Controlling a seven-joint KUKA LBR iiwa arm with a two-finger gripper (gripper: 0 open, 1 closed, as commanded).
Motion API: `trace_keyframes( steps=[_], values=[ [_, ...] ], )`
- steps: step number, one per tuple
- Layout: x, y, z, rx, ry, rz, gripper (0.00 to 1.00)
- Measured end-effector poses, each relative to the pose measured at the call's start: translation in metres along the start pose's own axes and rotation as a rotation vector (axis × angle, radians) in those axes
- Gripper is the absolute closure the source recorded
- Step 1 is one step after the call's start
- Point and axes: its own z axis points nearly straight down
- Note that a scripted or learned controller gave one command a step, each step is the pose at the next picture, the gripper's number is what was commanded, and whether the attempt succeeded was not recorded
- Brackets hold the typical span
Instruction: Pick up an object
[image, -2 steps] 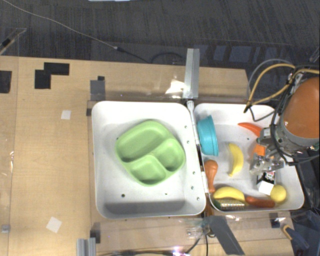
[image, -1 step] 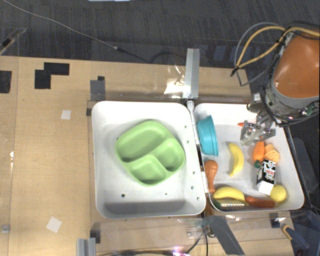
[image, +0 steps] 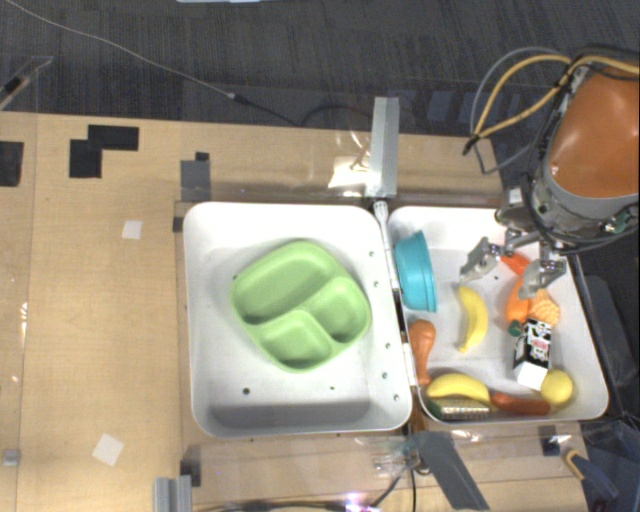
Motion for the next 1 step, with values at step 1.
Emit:
trace_keyframes(
  steps=[1],
  values=[
    [-0.0389,0.02,0.0613,-0.006,-0.001,0.058,0.0]
  ],
)
